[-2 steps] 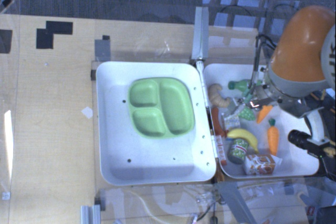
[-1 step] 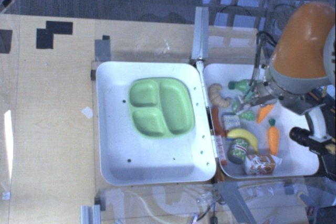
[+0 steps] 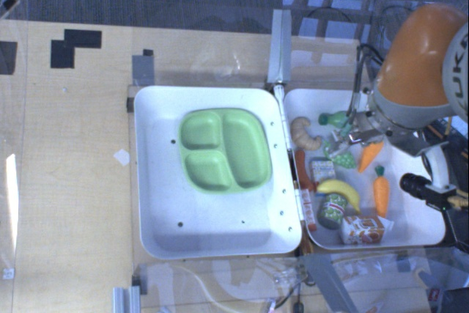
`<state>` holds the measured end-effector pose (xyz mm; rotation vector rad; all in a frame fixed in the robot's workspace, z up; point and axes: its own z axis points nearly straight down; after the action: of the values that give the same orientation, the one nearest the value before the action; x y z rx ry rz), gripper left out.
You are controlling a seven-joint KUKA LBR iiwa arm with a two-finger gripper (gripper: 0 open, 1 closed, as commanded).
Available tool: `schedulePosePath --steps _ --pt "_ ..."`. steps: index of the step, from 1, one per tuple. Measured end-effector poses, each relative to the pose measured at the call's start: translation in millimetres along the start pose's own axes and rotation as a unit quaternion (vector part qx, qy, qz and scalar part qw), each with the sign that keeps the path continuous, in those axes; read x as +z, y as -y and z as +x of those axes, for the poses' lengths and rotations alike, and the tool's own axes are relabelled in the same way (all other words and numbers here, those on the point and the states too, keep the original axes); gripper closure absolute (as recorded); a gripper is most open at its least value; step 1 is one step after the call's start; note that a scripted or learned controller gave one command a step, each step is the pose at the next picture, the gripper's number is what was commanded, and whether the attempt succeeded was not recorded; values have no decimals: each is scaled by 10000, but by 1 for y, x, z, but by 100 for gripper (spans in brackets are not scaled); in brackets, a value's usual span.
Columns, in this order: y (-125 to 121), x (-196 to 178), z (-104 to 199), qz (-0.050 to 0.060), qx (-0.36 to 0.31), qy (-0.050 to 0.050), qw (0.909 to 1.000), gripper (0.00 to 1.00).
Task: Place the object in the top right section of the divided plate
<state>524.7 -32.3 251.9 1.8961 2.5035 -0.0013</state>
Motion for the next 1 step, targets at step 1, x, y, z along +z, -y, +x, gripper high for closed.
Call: schedulePosePath --steps 1 --pt "0 0 0 -1 -3 0 10000 0"
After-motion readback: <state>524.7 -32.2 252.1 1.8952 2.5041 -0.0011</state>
